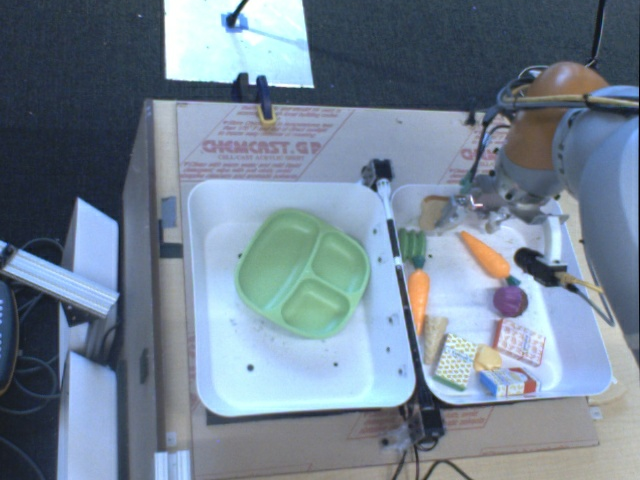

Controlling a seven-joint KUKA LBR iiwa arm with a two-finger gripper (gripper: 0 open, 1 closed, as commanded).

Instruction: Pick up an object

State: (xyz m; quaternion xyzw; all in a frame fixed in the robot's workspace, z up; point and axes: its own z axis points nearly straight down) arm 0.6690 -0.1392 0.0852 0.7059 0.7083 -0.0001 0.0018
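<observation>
Camera view: gripper (478, 208) above right bin (585, 333); carrot (484, 254) beside it.

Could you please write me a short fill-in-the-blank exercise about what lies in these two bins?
1. The green divided plate lies in the ____ bin.
2. The plate has ____ compartments.
3. The purple toy vegetable lies in the ____ bin.
4. The gripper hovers over the far end of the ____ bin.

Missing words: left; three; right; right
</observation>
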